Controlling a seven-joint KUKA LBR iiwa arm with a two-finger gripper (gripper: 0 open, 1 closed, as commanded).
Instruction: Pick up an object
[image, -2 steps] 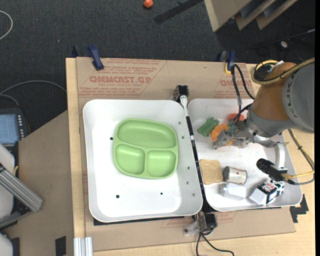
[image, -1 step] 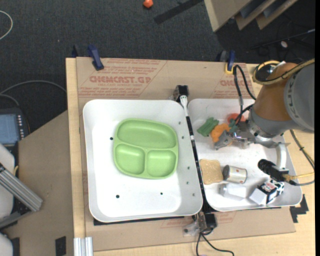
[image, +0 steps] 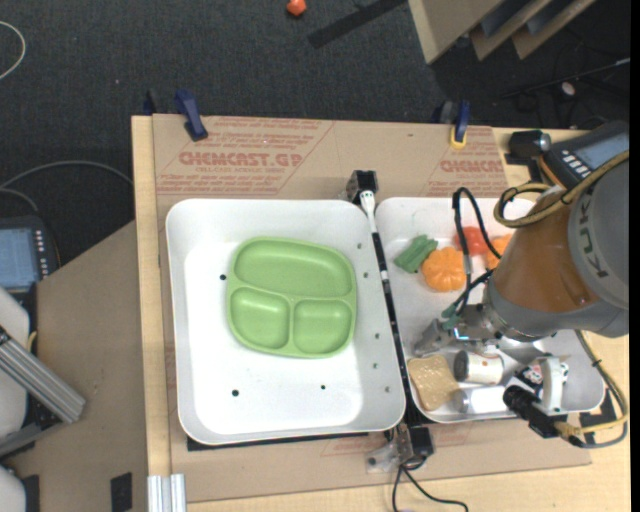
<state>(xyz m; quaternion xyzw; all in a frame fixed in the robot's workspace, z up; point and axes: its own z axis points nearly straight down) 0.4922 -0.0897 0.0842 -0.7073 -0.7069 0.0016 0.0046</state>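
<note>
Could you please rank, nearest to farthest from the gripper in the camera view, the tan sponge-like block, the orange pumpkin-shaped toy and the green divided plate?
1. Tan sponge-like block: right bin, just below the gripper.
2. Orange pumpkin-shaped toy: right bin, above the gripper.
3. Green divided plate: left bin, far to the gripper's left.

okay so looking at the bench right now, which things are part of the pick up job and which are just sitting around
Part of the job:
gripper, down in the right bin
orange pumpkin-like toy
green piece
tan block

Just lying about:
green divided plate in the left bin
blue clamp
orange bit on the floor
</note>
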